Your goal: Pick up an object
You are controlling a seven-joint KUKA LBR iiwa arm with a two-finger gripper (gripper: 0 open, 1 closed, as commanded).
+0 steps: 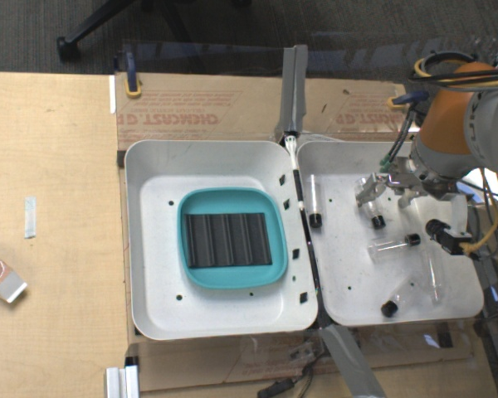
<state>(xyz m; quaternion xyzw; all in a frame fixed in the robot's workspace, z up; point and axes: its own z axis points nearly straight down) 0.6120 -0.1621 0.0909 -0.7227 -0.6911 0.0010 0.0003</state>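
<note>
Camera view shows my hand (373,193) low in the right bin (340,301) by a clear tube (394,245), and I cannot tell its state, so I think I am reaching and must drop onto it next.

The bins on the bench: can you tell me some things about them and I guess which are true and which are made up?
1. A teal tray lies in the left bin. True.
2. The teal tray is in the right bin. False: the right bin holds clear tubes with black caps, such as the tube near its left wall.
3. The arm reaches over the right bin. True.
4. The gripper hangs over the left bin. False: it is over the right bin.
5. The tubes have red caps. False: the caps are black.
</note>
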